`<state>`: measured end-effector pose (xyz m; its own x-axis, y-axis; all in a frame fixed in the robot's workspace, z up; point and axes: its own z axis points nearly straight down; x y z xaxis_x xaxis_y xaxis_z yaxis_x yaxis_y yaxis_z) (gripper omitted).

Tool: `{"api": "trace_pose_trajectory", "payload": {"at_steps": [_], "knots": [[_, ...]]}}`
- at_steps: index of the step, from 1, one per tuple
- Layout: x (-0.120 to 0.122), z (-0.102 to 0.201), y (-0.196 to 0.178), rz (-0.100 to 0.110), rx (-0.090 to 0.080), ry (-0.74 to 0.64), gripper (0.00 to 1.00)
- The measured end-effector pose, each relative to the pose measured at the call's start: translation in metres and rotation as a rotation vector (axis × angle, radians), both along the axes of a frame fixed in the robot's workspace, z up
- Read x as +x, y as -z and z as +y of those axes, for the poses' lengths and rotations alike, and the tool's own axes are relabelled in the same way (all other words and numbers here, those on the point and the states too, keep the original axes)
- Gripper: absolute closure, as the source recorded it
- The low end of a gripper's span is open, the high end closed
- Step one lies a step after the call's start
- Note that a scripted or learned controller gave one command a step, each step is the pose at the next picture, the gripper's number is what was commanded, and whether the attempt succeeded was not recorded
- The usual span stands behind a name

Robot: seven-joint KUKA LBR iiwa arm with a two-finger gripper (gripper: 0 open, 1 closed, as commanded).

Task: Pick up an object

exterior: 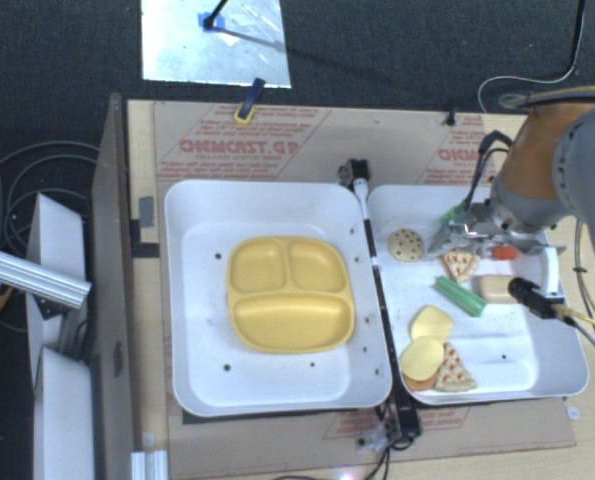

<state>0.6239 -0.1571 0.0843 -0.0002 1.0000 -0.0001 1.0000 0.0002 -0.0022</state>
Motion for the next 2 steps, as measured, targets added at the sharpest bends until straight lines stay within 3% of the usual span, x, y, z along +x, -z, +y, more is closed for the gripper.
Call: {"api": "trace_pose_trajectory", "payload": {"at_steps": [1, 2], "knots": [[-0.032, -0.013, 0.000, 0.000, 0.001, 0.001, 0.00], [-0.052, 0.013, 0.000, -0.001, 0.001, -0.004, 0.00]]}}
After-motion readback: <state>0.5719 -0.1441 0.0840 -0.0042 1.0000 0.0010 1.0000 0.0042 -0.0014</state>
